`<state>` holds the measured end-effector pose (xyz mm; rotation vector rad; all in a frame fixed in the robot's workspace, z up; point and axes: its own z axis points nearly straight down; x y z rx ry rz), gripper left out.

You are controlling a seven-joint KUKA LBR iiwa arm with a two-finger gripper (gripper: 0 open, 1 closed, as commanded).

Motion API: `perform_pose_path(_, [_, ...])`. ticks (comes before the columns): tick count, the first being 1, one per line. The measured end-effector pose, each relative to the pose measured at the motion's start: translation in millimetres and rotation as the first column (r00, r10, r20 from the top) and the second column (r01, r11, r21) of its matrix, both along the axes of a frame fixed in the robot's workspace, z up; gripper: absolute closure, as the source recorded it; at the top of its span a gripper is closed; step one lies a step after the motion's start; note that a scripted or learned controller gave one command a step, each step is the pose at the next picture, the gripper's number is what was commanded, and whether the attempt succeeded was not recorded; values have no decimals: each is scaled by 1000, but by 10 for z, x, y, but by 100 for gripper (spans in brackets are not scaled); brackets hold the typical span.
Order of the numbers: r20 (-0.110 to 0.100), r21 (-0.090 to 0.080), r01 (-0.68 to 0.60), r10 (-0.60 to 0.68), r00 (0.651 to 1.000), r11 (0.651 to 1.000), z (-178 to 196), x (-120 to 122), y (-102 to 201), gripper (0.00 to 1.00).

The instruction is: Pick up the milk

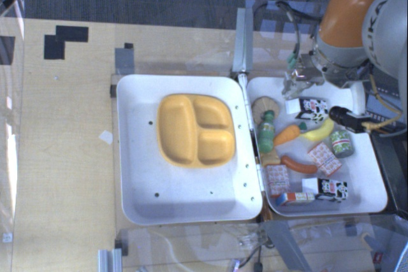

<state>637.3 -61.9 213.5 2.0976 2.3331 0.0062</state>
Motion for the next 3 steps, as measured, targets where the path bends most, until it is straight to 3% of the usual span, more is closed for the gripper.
perform_pose_path(1, [1, -4, -181, 181, 983, 983, 760, 150, -234, 100])
perform_pose_path(2, [1, -3, -181, 181, 983, 983, 758, 150, -233, 0])
perform_pose_path(3, [-5, -1, -192, 192, 981, 981, -49, -27, -770, 0])
